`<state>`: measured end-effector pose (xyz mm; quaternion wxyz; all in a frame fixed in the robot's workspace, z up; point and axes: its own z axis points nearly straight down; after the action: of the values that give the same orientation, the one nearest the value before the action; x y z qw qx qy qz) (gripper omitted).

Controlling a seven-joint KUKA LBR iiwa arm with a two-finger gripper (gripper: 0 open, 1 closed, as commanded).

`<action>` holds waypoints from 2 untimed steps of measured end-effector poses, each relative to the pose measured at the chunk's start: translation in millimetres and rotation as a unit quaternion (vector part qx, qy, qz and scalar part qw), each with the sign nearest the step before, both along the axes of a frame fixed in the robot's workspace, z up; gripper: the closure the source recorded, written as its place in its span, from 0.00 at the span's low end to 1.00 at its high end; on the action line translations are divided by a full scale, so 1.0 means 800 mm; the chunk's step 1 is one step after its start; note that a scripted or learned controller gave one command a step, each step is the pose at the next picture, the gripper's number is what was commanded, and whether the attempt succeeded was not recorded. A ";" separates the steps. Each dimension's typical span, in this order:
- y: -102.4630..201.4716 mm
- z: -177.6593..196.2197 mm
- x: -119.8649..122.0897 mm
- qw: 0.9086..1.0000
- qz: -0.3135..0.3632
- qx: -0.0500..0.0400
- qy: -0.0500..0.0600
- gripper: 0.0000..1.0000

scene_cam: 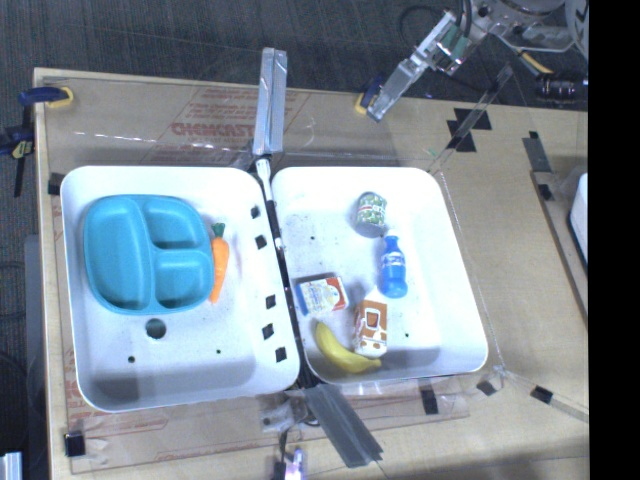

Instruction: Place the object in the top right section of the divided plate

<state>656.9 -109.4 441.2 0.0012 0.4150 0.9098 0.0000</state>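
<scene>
Five small items are lying beside the divided plate (140, 251), awaiting picking; the gripper (378, 106) is hovering beyond them, fingers' state impossible to tell.

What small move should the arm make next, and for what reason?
Probably bring the gripper down and left toward the carrot. The gripper hangs beyond the right bin's far edge with nothing visibly in it, while the carrot lies in the left bin, against the right side of the blue divided plate, nearest the target section.

The bench (500, 168) bears two white bins (160, 358).
</scene>
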 end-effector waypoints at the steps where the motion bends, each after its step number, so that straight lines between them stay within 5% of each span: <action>1: 0.004 0.014 0.001 1.000 0.005 -0.001 -0.001 1.00; 2: 0.095 0.001 -0.012 1.000 -0.012 0.001 0.002 1.00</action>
<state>647.1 -33.3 442.1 -0.0009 0.4255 0.9049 -0.0004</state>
